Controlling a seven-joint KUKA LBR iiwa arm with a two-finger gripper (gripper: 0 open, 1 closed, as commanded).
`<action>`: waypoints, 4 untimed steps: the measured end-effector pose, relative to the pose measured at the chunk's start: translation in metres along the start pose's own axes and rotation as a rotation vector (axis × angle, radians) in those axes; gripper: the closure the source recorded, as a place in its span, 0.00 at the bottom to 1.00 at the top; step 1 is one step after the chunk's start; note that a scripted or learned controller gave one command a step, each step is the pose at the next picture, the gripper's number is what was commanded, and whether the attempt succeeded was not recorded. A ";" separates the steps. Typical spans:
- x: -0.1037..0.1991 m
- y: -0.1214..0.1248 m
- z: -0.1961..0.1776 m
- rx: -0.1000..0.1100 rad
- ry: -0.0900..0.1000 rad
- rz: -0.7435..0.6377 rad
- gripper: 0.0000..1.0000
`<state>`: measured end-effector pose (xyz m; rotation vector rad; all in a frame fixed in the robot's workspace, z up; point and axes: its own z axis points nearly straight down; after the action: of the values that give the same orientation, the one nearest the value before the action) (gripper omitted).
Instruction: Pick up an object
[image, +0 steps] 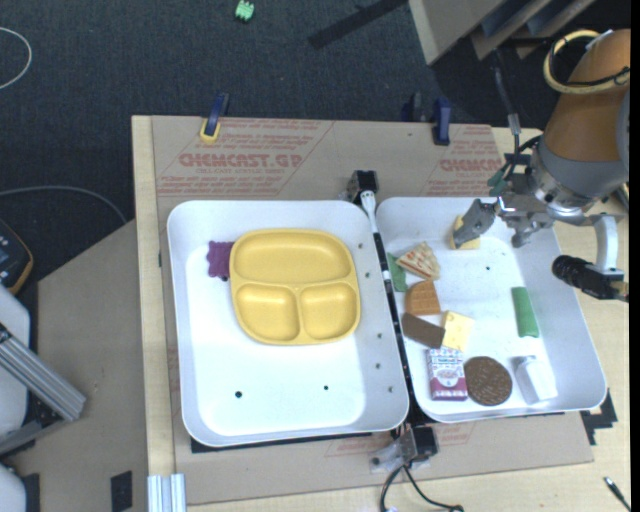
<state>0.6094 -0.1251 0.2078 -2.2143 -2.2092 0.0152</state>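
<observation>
Two white bins sit side by side. Over the back of the right bin (570, 345) hangs the gripper (498, 222), its two fingers spread wide with nothing between them. A small yellow piece (466, 236) lies right by the left finger (473, 222). More toy food, like a sandwich slice (419, 262) and a brown cookie (488, 380), lies nearer the front.
</observation>
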 end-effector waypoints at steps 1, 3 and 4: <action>0.000 0.003 -0.009 -0.015 -0.002 -0.002 0.00; 0.003 0.011 0.093 -0.012 -0.002 -0.002 0.00; 0.004 0.013 0.119 -0.016 0.001 -0.003 0.00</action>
<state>0.6207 -0.1213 0.0882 -2.2194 -2.2197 -0.0034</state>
